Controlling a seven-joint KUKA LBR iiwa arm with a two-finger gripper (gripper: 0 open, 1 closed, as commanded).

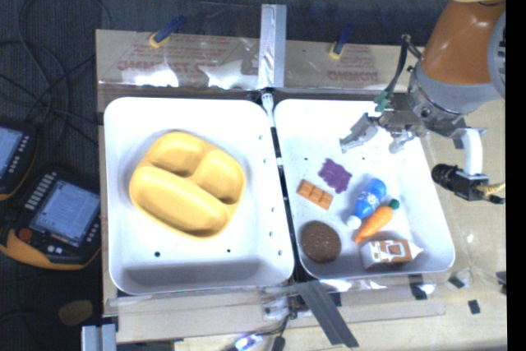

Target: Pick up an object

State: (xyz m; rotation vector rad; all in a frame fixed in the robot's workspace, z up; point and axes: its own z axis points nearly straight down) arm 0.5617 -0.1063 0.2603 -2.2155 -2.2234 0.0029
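Bench bins: yellow bread; small toys.

The scene is evenly and brightly lit from above. The white bins are rendered near overexposure, with soft shadows held along their inner walls. Glare is seen on the plastic sheet beyond the hand. Focus is slightly soft throughout.
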